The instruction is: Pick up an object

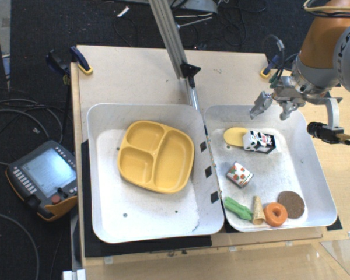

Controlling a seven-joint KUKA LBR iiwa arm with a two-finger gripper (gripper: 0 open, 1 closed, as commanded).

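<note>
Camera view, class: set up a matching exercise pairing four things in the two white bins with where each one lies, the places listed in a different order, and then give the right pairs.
Things
1. yellow divided plate
2. orange doughnut
3. black and white cow-patterned carton
4. green pea pod

Places
A. right bin, far end, below the gripper
B. middle of the left bin
C. right bin, near edge, beside the brown round cookie
D. right bin, near left corner

Pairs: 1-B, 2-C, 3-A, 4-D
</note>
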